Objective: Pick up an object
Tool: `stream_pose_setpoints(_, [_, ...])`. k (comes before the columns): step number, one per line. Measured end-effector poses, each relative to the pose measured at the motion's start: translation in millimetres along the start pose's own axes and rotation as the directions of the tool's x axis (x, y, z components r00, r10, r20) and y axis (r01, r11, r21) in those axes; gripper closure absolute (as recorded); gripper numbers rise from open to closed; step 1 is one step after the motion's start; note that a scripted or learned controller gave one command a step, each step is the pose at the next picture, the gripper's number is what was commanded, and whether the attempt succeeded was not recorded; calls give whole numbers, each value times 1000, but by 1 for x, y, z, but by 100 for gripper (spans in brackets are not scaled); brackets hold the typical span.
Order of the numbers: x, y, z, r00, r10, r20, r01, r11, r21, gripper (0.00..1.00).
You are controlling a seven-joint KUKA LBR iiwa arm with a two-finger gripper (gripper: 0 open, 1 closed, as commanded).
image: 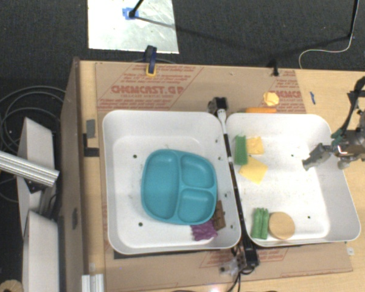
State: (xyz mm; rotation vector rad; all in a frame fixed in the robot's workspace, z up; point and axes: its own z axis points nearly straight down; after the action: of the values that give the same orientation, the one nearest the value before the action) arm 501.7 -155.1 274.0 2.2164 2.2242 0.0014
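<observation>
My gripper [312, 157] hangs over the right part of the right bin [337, 224], reaching in from the right, with nothing seen held in it. Well to its left lie a green block [239, 149], a small yellow piece [255, 145] and a yellow wedge [253, 172]. Near the bin's front wall sit a green vegetable [260, 223] and a tan round disc [282, 225], touching each other. The left bin [118, 163] holds a teal divided plate [179, 187], with a purple item [202, 230] and a brown item [219, 216] at its front right.
Behind the right bin, on the cardboard, lie a yellow piece [271, 98] and an orange stick [260, 109]. A clamp [150, 58] sits at the bench's back edge. A black clip [219, 106] joins the bins at the back.
</observation>
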Motion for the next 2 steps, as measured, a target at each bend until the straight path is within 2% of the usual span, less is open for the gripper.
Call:
stream_pose_setpoints(1, [-54,-18,111,1000,8,-1,-8,1000,8,0])
stream_pose_setpoints(2, [1,17,194,1000,-5,-2,5,1000,2,0])
